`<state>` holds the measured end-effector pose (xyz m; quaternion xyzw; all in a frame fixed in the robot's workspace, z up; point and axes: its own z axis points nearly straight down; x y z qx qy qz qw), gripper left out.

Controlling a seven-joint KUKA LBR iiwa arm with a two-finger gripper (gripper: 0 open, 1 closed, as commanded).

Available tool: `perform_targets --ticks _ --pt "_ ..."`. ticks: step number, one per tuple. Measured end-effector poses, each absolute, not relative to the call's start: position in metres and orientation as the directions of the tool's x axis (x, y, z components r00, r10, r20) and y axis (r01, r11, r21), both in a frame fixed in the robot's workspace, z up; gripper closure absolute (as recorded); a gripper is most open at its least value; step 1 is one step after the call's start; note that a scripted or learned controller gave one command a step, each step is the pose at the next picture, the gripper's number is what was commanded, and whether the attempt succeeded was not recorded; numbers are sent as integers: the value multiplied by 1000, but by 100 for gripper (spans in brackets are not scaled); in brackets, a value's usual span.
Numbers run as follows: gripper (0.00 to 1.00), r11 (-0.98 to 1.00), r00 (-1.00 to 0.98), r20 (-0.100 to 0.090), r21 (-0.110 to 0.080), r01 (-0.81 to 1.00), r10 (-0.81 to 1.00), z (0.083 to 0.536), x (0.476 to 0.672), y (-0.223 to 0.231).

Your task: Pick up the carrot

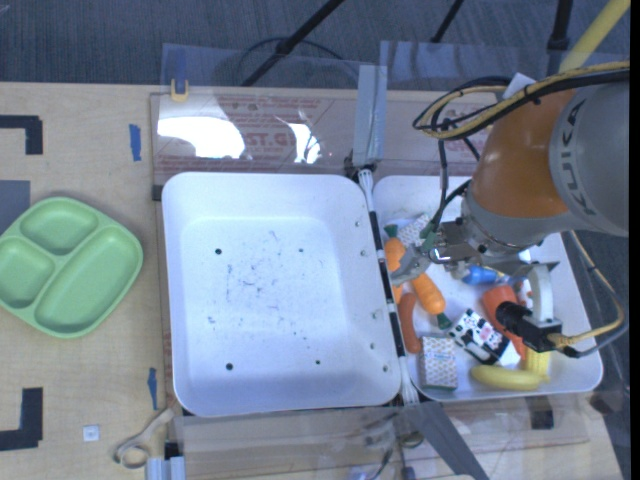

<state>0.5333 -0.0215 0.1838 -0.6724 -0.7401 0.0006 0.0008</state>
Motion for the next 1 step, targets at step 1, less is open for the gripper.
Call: perform_targets --ticks 1 --pt "0 127 -127 1 -2 992 992 184 491 -55"
